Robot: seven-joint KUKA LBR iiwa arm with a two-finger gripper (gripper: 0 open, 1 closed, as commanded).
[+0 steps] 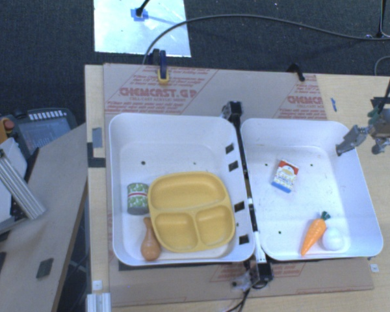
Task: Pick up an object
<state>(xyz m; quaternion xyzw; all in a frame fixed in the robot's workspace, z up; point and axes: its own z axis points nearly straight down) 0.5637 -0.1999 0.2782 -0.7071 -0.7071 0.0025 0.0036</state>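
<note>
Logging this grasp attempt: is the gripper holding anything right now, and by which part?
Nothing is held. The gripper hangs over the right bin's far right edge with nothing between its fingers; the small carton, carrot and white ball lie in the bin.

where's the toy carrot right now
In the camera view, the orange toy carrot with green top lies in the right-hand white bin, near its front corner, against a small white egg-shaped object.

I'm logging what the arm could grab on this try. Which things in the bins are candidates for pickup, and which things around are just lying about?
Candidates for pickup:
yellow divided tray
small can
wooden pear-shaped piece
small carton
toy carrot
white ball

Lying about:
handheld control pendant
metal sheet on the floor
yellow clamp
aluminium rail
</note>
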